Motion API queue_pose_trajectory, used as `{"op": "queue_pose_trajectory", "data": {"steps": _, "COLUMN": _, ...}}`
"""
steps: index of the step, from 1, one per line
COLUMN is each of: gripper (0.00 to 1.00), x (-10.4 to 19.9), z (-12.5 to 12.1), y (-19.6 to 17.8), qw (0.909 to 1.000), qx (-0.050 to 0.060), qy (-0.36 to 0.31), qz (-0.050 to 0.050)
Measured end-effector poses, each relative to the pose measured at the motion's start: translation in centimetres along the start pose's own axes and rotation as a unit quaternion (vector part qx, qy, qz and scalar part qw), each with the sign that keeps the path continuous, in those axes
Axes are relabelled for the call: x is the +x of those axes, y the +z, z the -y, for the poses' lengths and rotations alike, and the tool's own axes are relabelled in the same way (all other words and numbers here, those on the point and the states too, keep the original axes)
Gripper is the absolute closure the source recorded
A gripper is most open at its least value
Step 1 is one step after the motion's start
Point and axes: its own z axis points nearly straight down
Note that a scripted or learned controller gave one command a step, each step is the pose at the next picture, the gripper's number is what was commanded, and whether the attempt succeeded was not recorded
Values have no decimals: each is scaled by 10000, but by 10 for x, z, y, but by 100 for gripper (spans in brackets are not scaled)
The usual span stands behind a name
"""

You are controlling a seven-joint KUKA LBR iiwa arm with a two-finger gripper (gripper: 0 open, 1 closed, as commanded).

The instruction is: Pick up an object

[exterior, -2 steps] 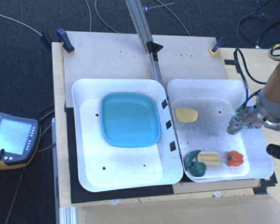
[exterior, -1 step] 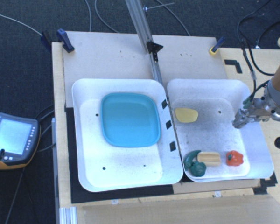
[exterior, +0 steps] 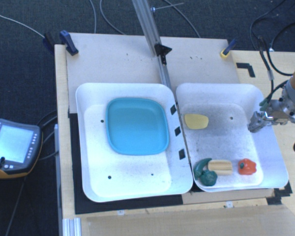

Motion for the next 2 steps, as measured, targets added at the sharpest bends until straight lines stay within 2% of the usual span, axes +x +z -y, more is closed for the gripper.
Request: {"op": "queue_pose_trajectory", "data": {"steps": 2, "gripper": 100, "x": 96, "z": -10, "y": 6, "qw": 10000, "qx": 8, "qy": -24, "qz": -9}}
